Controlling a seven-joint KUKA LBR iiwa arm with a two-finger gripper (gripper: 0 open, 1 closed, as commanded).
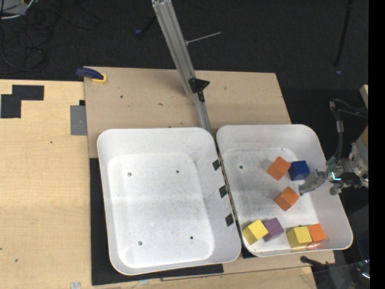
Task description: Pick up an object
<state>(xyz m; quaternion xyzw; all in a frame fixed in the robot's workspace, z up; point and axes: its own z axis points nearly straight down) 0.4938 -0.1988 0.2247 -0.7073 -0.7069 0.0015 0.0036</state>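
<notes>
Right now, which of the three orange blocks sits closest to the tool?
The orange block in the middle of the right bin, just below-left of the tool. The other two lie farther off: one beside the blue block, one in the bottom corner.

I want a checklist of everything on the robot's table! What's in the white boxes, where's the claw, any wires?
Surface: wooden bench bearing a left bin and a right bin, side by side.
Job's things: in the right bin, orange cube touching blue cube; second orange cube; yellow cube beside purple cube; yellow cube beside orange cube.
Clutter: blue and yellow clamp at the bench's far left corner.
Grippers: gripper over the right bin near the middle orange cube; fingers unclear.
Cables: dark cables on the floor, top left.
Surroundings: slanted metal rail, dark floor.
</notes>
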